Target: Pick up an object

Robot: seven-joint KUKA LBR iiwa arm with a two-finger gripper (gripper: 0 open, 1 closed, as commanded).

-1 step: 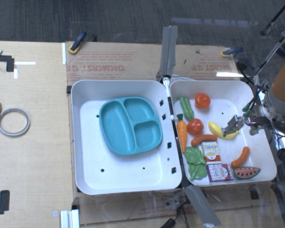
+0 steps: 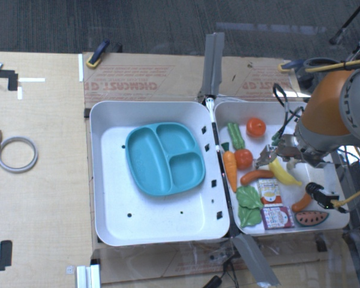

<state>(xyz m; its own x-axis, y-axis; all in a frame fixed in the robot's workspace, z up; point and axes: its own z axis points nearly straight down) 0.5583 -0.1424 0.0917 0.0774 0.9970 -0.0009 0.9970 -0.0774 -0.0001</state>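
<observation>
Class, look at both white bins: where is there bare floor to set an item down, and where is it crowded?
Free: the left white bin, bare floor all around the teal divided plate, widest below it. Crowded: the right white bin, packed with toy food around the claw.

Both bins (image 2: 102,179) look like smooth white plastic with a slight sheen; the divided plate (image 2: 165,158) is matt teal plastic. Toy food looks like glossy plastic: tomato (image 2: 256,126), carrot (image 2: 230,168), banana (image 2: 283,171). Bench top (image 2: 42,161) is pale wood-look board, matt, with brown printed cardboard (image 2: 144,80) under the bins, and the arm (image 2: 333,110) has a smooth orange band on grey casing.
</observation>
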